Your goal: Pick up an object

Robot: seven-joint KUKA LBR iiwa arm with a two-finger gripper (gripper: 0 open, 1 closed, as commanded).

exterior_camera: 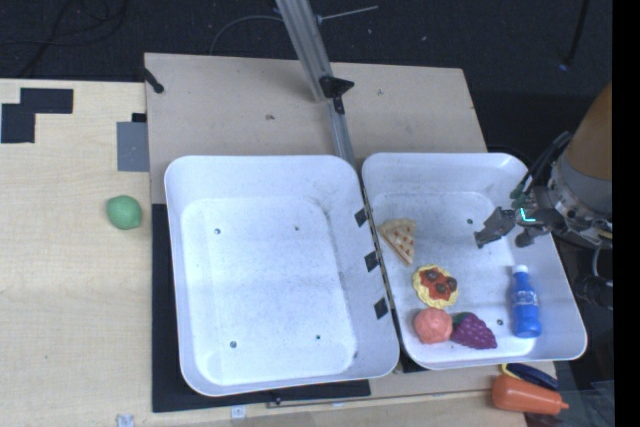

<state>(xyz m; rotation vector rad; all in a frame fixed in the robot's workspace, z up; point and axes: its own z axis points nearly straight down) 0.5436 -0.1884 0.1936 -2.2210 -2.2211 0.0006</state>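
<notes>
Reaching in over the right bin, the arm holds its gripper above the bin's bare upper right part, its dark jaws appearing spread with nothing between them. All candidate objects lie in the right bin: a blue bottle stands nearest the gripper, below it by the bin's right wall; a tan waffle wedge lies near the bin's left wall; a small pizza-like toy sits below the wedge toward the bin's middle; a pink round fruit and a purple grape bunch rest side by side along the bin's near edge, close together. Left of the right bin sits the left bin. An orange object lies on the bench just outside the right bin's near right corner, and a green ball lies well apart to the left, beyond the left bin.
</notes>
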